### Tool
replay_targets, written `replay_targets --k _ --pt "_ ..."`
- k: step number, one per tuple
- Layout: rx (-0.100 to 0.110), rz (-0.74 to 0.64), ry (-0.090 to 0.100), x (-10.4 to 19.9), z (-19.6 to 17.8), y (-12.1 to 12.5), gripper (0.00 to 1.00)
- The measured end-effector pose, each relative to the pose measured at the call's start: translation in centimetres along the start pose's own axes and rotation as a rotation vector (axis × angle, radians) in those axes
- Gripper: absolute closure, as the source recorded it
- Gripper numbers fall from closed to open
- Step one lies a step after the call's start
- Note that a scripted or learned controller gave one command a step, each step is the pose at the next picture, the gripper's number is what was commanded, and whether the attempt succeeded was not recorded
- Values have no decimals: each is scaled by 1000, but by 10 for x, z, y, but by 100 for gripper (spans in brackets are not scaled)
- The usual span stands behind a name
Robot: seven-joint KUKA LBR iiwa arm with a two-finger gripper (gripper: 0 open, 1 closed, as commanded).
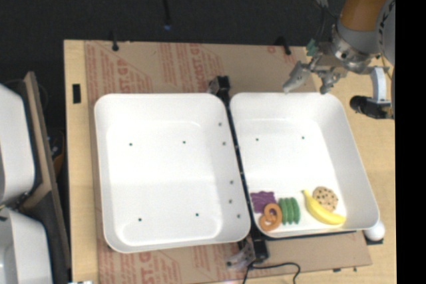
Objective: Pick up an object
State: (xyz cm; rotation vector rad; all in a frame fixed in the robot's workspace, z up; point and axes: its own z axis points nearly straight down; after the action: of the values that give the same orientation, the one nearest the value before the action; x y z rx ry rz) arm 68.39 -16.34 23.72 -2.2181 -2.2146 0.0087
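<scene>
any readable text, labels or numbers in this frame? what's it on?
Red print on the cardboard sheet under the bins, in a strip along its far edge and another down its left side: too blurred to read.
White bins, toys such as the banana, the arm and tool: no text seen.

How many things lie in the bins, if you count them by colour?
Purple: 1, the purple piece
Orange: 1, the orange ring
Green: 1, the green piece
Yellow: 1, the banana
Tan with dark spots: 1, the cookie
Total: 5, all in the right bin, along its near edge.
</scene>
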Motion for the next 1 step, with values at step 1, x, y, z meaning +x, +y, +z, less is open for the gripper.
replay_targets --k 1 --pt "-10 -1 -1 0 -6 2 0"
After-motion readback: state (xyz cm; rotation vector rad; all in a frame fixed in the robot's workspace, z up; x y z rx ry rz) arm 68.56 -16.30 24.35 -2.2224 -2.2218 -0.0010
